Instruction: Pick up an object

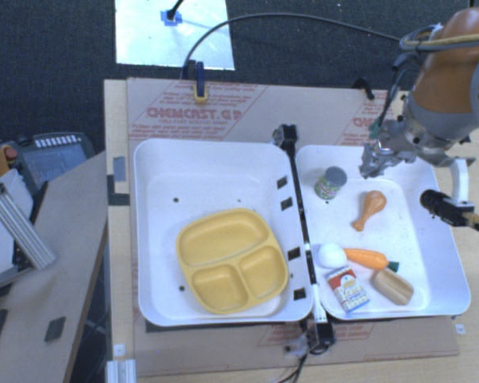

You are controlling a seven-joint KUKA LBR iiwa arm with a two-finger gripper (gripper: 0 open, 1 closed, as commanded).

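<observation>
Tool [373, 164] at upper right over the right bin [443, 238], grip state unreadable, holding nothing visible; just lower left a small can [330, 183], below it drumstick [370, 209], carrot [367, 258], egg [331, 254].

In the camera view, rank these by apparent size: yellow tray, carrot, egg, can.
1. yellow tray, largest by far
2. carrot
3. can and egg look about alike; I won't rank them.
</observation>
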